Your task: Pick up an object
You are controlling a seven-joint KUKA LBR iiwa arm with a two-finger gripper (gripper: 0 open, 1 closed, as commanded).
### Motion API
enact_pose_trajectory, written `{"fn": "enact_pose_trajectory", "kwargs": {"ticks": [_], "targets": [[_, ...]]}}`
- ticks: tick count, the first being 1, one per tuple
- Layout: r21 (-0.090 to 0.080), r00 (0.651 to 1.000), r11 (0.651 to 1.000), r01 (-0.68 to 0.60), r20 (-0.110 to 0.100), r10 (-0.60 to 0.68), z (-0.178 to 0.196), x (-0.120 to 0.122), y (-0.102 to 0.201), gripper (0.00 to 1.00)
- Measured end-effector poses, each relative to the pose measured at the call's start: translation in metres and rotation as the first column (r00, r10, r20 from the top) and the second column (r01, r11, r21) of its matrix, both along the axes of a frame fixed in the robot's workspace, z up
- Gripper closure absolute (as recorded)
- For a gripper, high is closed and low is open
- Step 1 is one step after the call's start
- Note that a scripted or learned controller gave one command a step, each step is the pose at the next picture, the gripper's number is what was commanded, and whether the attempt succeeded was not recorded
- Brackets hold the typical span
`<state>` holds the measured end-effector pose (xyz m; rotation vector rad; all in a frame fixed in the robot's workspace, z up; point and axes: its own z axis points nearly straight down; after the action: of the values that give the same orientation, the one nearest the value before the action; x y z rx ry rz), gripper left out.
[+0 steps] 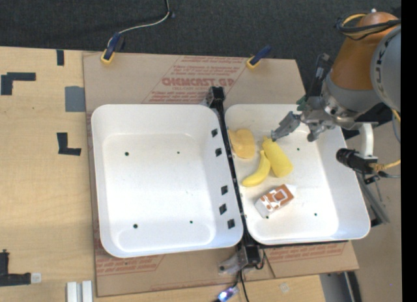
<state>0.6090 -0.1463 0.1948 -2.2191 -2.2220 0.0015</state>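
Bins come first: two white bins sit side by side on a brown cardboard sheet (195, 79) with red print on it. One blue and yellow clamp (111, 49) grips the sheet at its far left corner, and a second clamp (259, 54) grips it further right. One thin cable (159, 8) curls over the dark floor behind.

The left bin (104, 164) has small dark dots on its floor. A row of black clips (225, 170) runs along the line where the two bins meet.

The right bin (345, 222) holds four things. One pale yellow round lump (243, 142) lies close to the middle wall. One yellow banana (258, 172) lies just beside it, nearer to us. One fat yellow piece (277, 157) touches the banana's far end. One white and orange box (275, 200) lies apart from them, closer to the front edge.

The gripper (297, 127) hangs over the far part of the right bin, just beside the fat yellow piece. Its two fingers are spread wide apart, and nothing is between them. One finger (284, 127) points toward the yellow things. The grey arm with its orange band (358, 53) comes in from the right.
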Motion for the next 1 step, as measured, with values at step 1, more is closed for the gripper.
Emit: {"fn": "enact_pose_trajectory", "kwargs": {"ticks": [1], "targets": [[-0.001,1.0,1.0,0.0,-0.001,0.0,-0.1148,-0.0293,0.0137,0.0]]}}
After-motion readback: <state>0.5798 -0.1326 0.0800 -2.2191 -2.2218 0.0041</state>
